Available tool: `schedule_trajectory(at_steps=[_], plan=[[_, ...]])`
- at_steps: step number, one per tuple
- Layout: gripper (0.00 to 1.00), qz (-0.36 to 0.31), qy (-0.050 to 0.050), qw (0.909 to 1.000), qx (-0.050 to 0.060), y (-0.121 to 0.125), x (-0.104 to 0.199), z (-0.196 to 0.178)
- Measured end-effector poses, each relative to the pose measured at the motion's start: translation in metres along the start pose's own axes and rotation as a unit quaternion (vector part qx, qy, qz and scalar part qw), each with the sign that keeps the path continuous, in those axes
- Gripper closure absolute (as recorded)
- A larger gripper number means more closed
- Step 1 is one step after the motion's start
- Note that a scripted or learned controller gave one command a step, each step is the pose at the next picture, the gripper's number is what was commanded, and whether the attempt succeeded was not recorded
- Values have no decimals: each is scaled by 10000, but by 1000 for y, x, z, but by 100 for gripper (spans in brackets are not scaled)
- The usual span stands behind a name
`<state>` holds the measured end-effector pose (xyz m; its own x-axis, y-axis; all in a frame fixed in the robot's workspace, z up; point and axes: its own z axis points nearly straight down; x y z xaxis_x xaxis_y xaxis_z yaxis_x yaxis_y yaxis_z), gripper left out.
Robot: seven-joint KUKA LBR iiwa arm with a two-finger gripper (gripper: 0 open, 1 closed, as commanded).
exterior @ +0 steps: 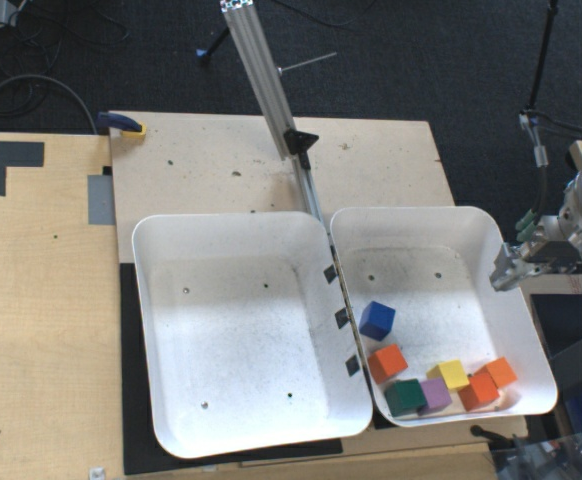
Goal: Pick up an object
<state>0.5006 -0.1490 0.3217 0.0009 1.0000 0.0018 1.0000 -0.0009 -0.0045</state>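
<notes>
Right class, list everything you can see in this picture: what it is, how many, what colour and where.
Bins: two, white, side by side on the bench.
Blue block: one, right bin, near its left wall.
Orange blocks: three, right bin, one below the blue, two at the front right.
Green block: one, right bin, front edge.
Purple block: one, beside the green.
Yellow block: one, behind the purple.
Metal bar: one, silver, slanting above the bins.
Clamp: one, blue and yellow, bench's far left corner.
Gripper: one, grey, at the right bin's right rim.

Blocks (441, 378) crowding right bin's (421, 230) near corner.
</notes>
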Motion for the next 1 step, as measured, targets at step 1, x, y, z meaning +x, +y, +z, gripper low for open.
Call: schedule_trajectory(at_steps=[1], plan=[[100, -30, 11, 10000, 33, 24, 66, 92]])
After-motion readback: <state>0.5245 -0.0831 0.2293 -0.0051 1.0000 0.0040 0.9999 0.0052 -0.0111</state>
